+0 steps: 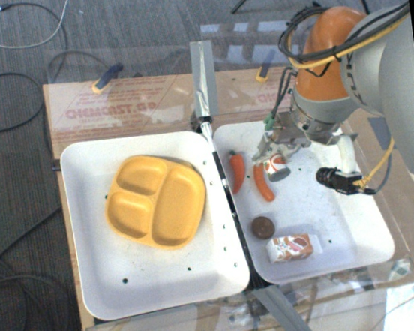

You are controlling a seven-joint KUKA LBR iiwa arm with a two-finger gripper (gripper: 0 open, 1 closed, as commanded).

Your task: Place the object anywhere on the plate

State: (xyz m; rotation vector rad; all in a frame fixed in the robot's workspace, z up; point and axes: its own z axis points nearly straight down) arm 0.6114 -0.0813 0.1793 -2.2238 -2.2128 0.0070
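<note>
We look down at a slant on two shallow white bins sitting side by side. The grey arm with its orange band (324,36) reaches in from the right and hangs low over the right bin (368,242), with its gripper (276,161) down near that bin's upper middle.

Right at the gripper sits a small red-and-white object (276,167). It appears to lie against or just under the tool, but we cannot tell whether it is held, and we cannot make out the state of the gripper itself.

Just below and to the left of the gripper lies an orange sausage-shaped piece (264,183), and a little further left a carrot with a green top (237,172) rests by the bin's inner wall. Further below the gripper sit a round brown disc (262,227) and a red-and-white packet (292,247).

Well to the left of the gripper, in the left bin (103,296), lies the yellow plate (156,201) with three compartments. Nothing rests on it.

We judge the task to be at an early stage: the arm is at the picking spot, no object has reached the plate, and lifting, carrying across the divider and releasing all remain.
</note>
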